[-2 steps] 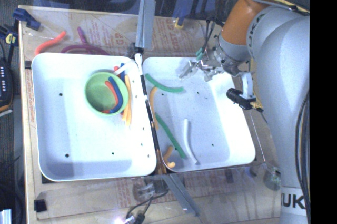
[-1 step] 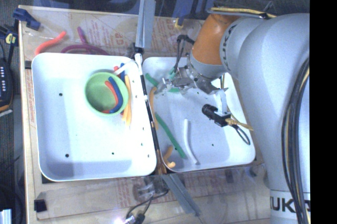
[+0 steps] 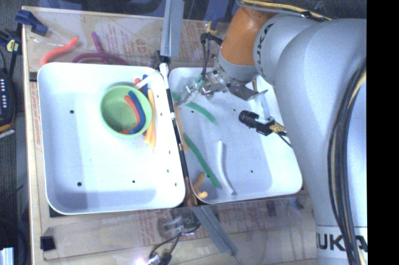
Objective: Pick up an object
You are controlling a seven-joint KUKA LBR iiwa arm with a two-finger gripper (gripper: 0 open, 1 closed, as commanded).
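Claw [image 3: 198,86] low in right bin [image 3: 280,158], grip unclear.

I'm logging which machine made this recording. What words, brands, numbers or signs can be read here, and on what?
"UKA": the end of the brand lettering on the arm's grey base; the first letter is cut off.
Faint red printing on the bench top behind the bins: too blurred to read.
Nothing else legible.
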